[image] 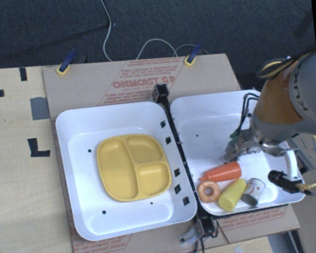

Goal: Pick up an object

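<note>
The objects to pick lie together in the near corner of the right bin (201,104): an orange carrot-shaped piece (221,172) lying on its side, a small ring-shaped doughnut (209,191) just beside its left end, a yellow cylinder (232,194) tilted next to the doughnut, and a small grey and silver item (253,191) touching the cylinder's right side. What that last item is cannot be told. The tool (232,149) sits low in the same bin, just above the carrot-shaped piece, under the grey arm (291,105) with its orange band. Its fingers are hidden by the wrist, so whether they are wide or narrow cannot be told, and nothing shows between them. The left bin (71,161) holds a yellow divided plate (133,167) with three compartments, lying flat near its middle. Both bins rest on a cardboard sheet (141,77) on the bench (15,167). The arm's far side is cut off at the view's right.
</note>
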